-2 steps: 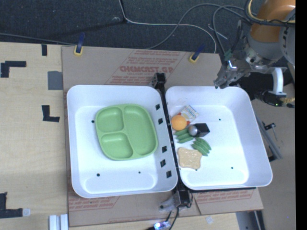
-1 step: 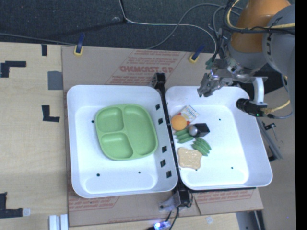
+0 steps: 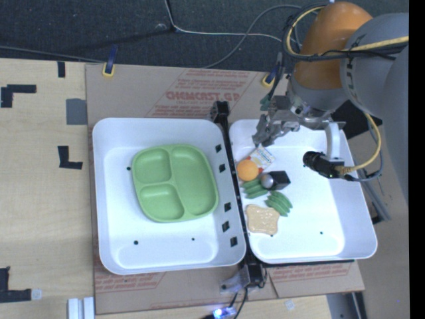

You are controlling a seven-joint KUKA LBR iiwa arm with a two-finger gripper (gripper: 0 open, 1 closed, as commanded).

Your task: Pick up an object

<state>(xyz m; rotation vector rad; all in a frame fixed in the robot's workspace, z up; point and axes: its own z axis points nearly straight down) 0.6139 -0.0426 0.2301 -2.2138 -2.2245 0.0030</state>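
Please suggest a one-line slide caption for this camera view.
Gripper poised over toy food in the right bin; green divided plate in the left bin.

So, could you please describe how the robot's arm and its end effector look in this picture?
The arm is grey with rounded links and a large glossy orange band above the wrist. Yellow and dark cables loop along it. The end effector is a small grey metal assembly with two thin fingers. A black cylindrical part projects beside it.

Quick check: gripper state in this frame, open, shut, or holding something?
Gripper: cannot be told; it hangs over the right bin, just above the orange ball.
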